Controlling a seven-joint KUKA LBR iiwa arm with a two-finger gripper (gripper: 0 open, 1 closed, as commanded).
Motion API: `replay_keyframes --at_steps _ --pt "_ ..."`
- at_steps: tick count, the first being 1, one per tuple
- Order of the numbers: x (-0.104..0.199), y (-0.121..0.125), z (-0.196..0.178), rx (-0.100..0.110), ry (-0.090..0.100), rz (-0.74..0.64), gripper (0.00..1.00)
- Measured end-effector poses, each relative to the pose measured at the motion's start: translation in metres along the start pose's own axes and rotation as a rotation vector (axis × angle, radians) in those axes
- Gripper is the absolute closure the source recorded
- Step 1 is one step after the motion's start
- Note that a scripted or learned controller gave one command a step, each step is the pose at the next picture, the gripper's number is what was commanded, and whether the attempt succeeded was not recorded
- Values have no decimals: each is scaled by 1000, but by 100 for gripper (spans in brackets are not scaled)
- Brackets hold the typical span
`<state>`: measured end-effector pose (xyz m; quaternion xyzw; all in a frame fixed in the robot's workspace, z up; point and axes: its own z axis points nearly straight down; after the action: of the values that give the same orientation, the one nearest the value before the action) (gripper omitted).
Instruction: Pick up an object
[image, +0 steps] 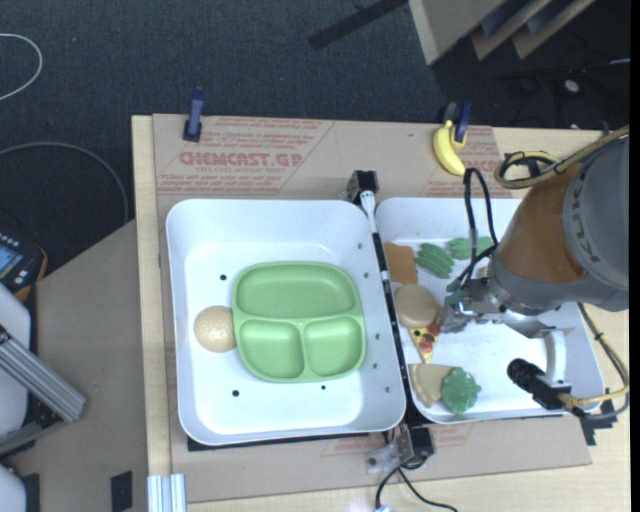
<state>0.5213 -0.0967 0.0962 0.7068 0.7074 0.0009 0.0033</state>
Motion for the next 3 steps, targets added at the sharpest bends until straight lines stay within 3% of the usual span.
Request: replay_keyframes --at_steps 1,3 --pt "1 1 11 6 2 0 100" --pt "0 2 -10 1 -1 0 100"
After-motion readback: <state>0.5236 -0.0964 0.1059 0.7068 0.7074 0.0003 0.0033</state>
